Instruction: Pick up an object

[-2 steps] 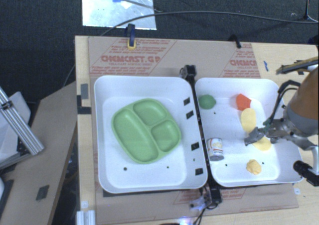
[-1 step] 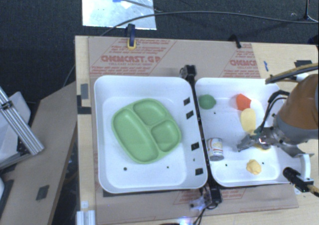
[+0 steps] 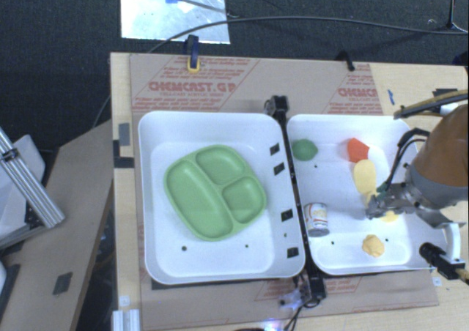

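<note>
Gripper (image 3: 379, 207) sits low in the right bin (image 3: 330, 260), just below the yellow object (image 3: 364, 175); whether it grips anything, I cannot tell. Left bin (image 3: 157, 249) holds a green divided plate (image 3: 215, 191).

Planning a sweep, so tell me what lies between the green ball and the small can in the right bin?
Bare white bin floor separates the green ball from the small can, per the camera view.
</note>
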Robot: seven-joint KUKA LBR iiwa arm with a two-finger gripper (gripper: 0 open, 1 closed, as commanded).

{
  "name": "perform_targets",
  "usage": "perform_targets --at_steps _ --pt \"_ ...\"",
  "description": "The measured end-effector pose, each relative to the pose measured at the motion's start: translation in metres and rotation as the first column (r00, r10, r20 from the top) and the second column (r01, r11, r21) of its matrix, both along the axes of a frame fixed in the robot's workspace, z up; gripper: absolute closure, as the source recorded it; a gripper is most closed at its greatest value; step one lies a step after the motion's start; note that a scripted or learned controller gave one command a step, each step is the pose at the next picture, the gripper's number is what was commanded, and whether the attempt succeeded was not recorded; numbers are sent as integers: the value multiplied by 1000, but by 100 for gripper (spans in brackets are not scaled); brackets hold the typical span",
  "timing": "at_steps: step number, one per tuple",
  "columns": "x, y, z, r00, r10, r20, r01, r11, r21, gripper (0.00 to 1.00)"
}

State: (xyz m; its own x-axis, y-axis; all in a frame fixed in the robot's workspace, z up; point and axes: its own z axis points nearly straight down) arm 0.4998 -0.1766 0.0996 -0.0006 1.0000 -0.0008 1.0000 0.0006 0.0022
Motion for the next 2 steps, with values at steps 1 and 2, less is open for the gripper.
perform_targets --at_steps 1,2 --pt "4 3 61 1000 4 2 -4 1000 -1 100" --pt "3 4 104 1000 5 3 -5 1000 -1 100"
